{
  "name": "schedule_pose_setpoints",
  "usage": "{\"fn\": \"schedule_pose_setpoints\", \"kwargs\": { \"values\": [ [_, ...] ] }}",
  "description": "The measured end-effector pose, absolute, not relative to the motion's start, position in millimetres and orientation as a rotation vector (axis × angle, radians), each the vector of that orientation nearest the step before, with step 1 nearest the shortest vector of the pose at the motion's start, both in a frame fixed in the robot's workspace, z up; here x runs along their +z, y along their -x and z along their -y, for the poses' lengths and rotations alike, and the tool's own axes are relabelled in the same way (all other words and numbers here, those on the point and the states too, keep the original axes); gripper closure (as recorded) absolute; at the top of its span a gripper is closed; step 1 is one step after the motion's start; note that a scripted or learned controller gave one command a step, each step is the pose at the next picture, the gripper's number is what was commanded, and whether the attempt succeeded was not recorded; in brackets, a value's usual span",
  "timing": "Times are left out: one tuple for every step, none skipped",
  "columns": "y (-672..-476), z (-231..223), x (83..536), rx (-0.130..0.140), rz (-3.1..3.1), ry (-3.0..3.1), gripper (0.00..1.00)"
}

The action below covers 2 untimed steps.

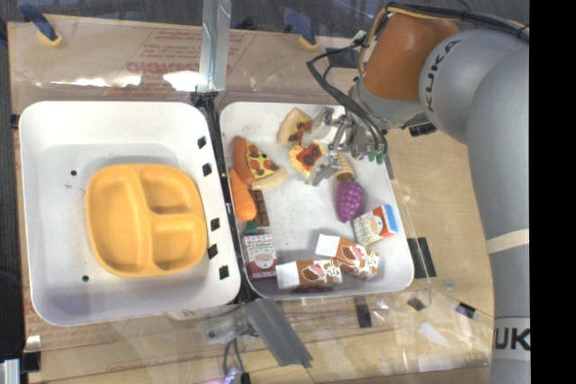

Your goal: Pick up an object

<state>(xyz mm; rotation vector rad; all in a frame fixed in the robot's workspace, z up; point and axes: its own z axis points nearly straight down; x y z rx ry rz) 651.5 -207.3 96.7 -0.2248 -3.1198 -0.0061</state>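
Jaws' state cannot be told; gripper [331, 150] sits low in right bin [396, 193], beside pizza slice [307, 157]. Near edge: milk cartons [358, 260], juice box [260, 252]. Mid: purple grapes [350, 200]. Left bin [36, 193] holds yellow tray [144, 218].

A robotics lab: taped bench [117, 58], two white bins [36, 193], toy food, grey KUKA arm [486, 94].

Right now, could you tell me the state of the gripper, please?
Gripper: low in the right bin by the pizza slice; grip cannot be told.
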Motion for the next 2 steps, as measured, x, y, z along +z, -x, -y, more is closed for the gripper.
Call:
{"fn": "schedule_pose_setpoints", "kwargs": {
  "values": [
    [-651.0, 209, 96, -0.005, 3.103, 0.392, 0.00],
    [-624.2, 209, 115, 0.000, 3.099, 0.520, 0.00]
  ]
}}
